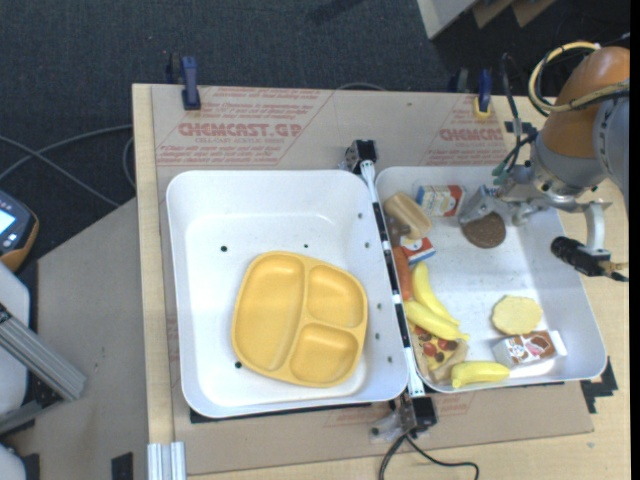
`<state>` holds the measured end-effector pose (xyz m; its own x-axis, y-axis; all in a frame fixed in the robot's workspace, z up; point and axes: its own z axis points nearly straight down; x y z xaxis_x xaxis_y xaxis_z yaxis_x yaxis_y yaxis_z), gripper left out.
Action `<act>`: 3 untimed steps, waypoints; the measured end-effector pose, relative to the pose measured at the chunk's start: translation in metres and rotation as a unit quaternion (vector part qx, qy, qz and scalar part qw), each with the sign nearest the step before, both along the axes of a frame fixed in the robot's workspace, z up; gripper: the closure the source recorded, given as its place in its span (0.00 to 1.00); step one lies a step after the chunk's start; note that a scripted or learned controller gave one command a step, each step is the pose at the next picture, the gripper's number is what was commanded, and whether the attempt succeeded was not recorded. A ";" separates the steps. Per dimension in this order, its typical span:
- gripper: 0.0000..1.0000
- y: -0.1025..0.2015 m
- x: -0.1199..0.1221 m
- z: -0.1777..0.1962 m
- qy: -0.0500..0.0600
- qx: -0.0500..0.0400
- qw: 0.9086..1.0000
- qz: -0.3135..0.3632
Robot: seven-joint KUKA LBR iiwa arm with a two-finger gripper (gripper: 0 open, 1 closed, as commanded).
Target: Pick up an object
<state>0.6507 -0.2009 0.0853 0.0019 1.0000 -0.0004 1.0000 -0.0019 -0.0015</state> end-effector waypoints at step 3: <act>0.00 0.053 -0.023 -0.001 0.002 0.001 1.000 0.003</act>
